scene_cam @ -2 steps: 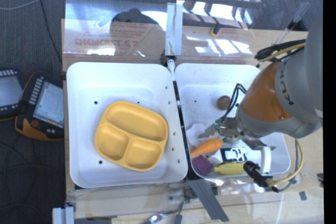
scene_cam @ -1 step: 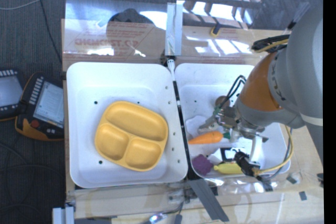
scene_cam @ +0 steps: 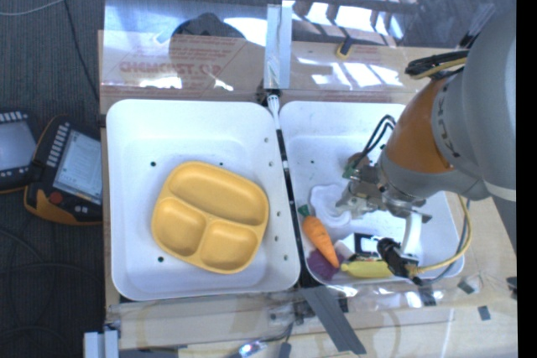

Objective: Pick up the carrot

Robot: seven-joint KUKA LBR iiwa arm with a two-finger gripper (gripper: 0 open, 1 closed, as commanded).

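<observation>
Gripper (scene_cam: 362, 201) is honestly hard to read. It's down low in the right bin (scene_cam: 323, 126), but the wrist hardware, cables and the big grey arm (scene_cam: 470, 121) with its orange band sit right over it, so I can't tell whether it's open or closed. Nothing is visibly clamped in it from this angle.

Hard to make out: there's a white object (scene_cam: 329, 205) just left of the gripper, blending into the white bin floor, shape unclear. A purple thing (scene_cam: 319, 266) is tucked in the near left corner of that bin, partly under the carrot. A yellow item (scene_cam: 369, 268) lies along the near wall, partly covered by a black-and-yellow cable end. The arm covers a good part of the right bin's far right side.

Carrot (scene_cam: 320, 237) is in the right bin, close to the divider between the two bins, orange body angled with its green top pointing toward the far side. It lies just to the left of the gripper and a bit nearer the camera, close but apart from it.

Left bin (scene_cam: 134, 130) has a yellow divided plate (scene_cam: 210, 215) in it, well away from the action.
</observation>
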